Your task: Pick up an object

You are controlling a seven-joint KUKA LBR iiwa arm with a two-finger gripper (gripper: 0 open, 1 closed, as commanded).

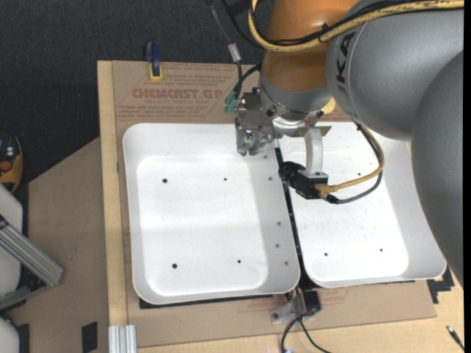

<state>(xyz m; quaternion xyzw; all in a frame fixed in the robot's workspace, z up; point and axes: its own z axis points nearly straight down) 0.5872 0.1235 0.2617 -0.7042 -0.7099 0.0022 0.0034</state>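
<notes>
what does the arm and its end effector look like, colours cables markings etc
The arm is bulky, smooth grey, with black lettering and a rounded orange band. Yellow-and-black cables loop around it. The end effector is a small grey metal assembly.

- gripper: bare metal, dull grey, machined look
- left bin under the fingers: smooth white plastic, slight sheen
- right bin beside the fingers: same white plastic, faintly scuffed
- board behind the fingers: matt brown paper-faced sheet, red print
- arm above the fingers: smooth grey shell, satin; orange band glossy
</notes>
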